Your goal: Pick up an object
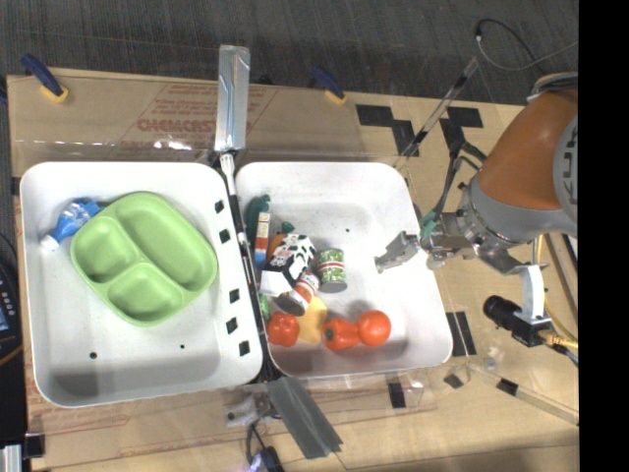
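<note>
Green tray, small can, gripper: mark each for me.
Green tray (pixel 145 256), camera view, left bin: on the ridge between its compartments.
Small can (pixel 331 267), camera view, right bin: on its side label.
Gripper (pixel 396 252), camera view, over the right bin's right side: at its tip.

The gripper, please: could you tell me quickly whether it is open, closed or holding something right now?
Gripper: over the right bin, nothing seen between its fingers; open or closed cannot be told.

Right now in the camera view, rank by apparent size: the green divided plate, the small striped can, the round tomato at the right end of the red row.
1. green divided plate, by far the largest.
2. and 3. round tomato and small striped can look alike; I won't rank them.
</note>
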{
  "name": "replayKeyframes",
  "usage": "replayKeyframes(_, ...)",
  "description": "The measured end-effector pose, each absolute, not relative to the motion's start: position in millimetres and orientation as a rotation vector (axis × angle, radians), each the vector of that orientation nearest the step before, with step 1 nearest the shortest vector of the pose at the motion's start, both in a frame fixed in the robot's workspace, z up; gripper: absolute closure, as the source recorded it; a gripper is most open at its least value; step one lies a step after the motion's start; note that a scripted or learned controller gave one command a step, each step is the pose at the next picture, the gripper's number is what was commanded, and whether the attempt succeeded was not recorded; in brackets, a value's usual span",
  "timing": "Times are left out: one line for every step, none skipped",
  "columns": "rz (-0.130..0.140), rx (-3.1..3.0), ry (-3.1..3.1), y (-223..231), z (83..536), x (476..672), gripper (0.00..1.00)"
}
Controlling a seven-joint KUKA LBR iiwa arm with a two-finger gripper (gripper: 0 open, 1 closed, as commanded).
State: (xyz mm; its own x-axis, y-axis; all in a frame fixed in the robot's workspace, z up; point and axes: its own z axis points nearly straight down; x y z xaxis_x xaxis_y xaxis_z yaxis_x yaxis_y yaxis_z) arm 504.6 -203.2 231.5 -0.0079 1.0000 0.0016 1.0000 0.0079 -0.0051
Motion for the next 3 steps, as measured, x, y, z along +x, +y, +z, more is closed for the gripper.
replayKeyframes(0.001,-2.342,-2.091,-157.0,93.2,487.6,0.00)
replayKeyframes(0.001,-2.578,-1.794,-167.4,92.0,499.3,0.00)
replayKeyframes(0.003,-2.568,-1.806,-91.8,93.7,570.8,0.00)
